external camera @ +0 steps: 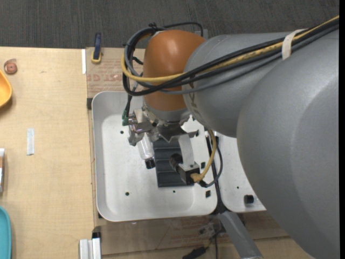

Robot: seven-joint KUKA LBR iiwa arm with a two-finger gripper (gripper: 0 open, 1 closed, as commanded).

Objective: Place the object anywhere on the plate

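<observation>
**Figure: Gripper lowered over the white bin, arm hiding most of the scene**

The gripper point(161, 144) hangs low over the middle of the white bin point(116, 161). The orange band point(170, 69) of the wrist sits directly above it, and the grey arm point(280, 117) covers everything on its far right. From this view you cannot tell whether the gripper is clenched, released or grasping anything. You also cannot tell where the object lies, because the arm and tool hide the bin floor beneath them.

A small clear cylinder point(145, 147) shows just beside the gripper on its left, but it is not clear whether this is a loose item or part of the tool. Below and to the right of the gripper, a corner of the second bin point(237, 190) emerges from under the arm and carries a small black piece point(248, 199).

Well to the left of the gripper, on the wooden bench point(54, 188), note these items:
- a pale strip point(30, 142)
- a small reddish disc point(9, 66)
- an orange rounded piece point(4, 90) cut off by the edge of the view

A blue-handled clamp point(97, 47) sits up and to the left of the gripper, beyond the bin's far rim.
</observation>
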